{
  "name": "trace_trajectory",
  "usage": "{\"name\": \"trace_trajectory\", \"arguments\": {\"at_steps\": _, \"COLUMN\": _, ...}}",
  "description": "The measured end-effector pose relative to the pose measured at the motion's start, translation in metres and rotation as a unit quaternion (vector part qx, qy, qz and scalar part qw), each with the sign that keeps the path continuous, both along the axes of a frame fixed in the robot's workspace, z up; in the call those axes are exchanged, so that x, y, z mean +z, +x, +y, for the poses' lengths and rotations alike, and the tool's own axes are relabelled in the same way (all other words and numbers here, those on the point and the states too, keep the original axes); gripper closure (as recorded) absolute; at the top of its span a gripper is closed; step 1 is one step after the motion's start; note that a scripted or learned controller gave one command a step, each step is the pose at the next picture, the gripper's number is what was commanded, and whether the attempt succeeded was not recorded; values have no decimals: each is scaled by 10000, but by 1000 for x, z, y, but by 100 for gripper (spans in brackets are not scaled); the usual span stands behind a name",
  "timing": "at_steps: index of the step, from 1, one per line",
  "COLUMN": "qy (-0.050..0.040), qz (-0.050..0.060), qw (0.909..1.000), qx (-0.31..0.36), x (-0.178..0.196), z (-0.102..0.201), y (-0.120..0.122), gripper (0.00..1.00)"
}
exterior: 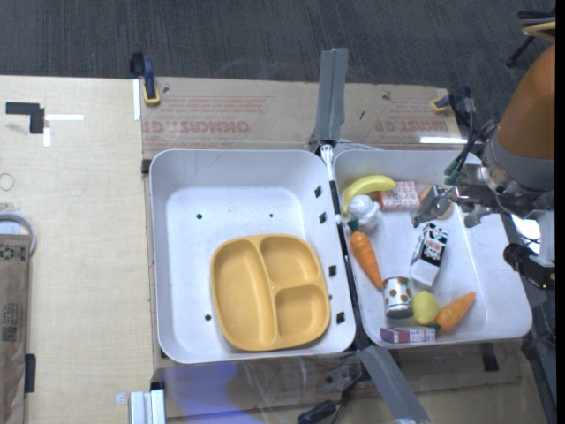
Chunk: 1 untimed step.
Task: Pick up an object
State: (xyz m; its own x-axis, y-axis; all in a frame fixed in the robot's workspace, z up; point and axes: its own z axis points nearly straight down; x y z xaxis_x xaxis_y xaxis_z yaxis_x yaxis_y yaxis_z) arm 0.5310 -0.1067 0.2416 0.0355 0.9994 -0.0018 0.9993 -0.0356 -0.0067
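Note:
The right bin (494, 263) holds several objects. A yellow banana (368, 186) and a small white item (360, 208) lie at its far left, with a pink-and-white box (403, 195) beside them. One carrot (365, 257) lies along the left wall. A black-and-white milk carton (429, 253) lies in the middle. Near the front are a small can (397, 298), a yellow lemon (425, 306), a second carrot (455, 310) and a flat pink box (408, 334). My gripper (435, 207) hangs over the bin's far part, just beyond the milk carton, with nothing seen in it.
The left bin (177, 237) holds a yellow divided plate (270, 290). A grey divider post (332, 95) rises between the bins at the back. Cardboard (238, 117) lies behind the bins. The arm's orange band (537, 104) stands over the right bin's far right corner.

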Motion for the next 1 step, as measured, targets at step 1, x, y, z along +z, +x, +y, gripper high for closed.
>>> {"name": "trace_trajectory", "arguments": {"at_steps": 1, "qy": 6, "qz": 7, "qw": 9998, "qx": 209, "x": -54, "z": 73, "y": -19, "gripper": 0}}
